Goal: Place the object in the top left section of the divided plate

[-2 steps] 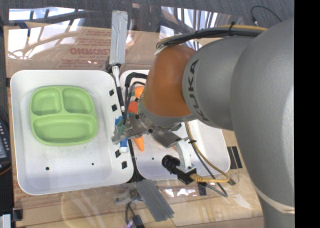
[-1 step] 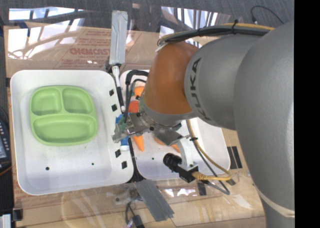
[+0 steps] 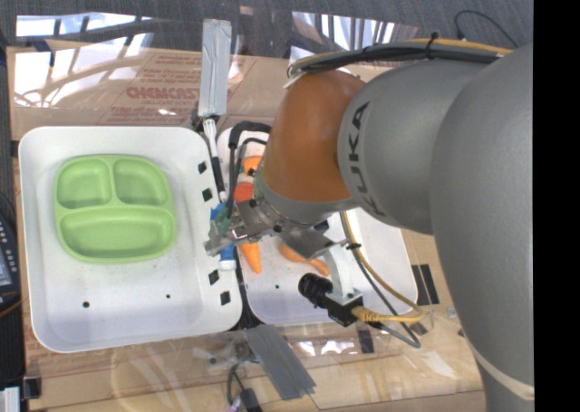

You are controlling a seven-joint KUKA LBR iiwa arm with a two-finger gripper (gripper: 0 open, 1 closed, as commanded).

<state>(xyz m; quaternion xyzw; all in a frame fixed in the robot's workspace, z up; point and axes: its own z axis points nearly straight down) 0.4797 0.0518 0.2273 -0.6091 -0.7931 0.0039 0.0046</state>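
Two white bins sat side by side on the counter (image 3: 109, 93), and I watched from my remote station as the arm (image 3: 399, 138) hung low over the right bin (image 3: 381, 297), its orange band covering most of what lay there. The green divided plate (image 3: 115, 207) rested in the left bin (image 3: 54, 311), with its two small sections at the far side and the long one nearer the camera; the top left section (image 3: 83, 183) had nothing in it. The hand (image 3: 237, 231) was down at the wall between the two bins, and I could not tell whether it was released or clenched, because the wrist hid its working end. Just under it lay an orange piece (image 3: 252, 257), tapered like a toy carrot, with more orange bits (image 3: 304, 256) close beside it in the right bin; I took one of these to be the object, though I could not say which, nor that it was held. By the look of it I judged the carrot light, stiff and smooth, likely plastic, so it might slip or roll. I would have taken it across the thick middle rather than the narrow tip, and carried it low over the dividing wall to the plate.
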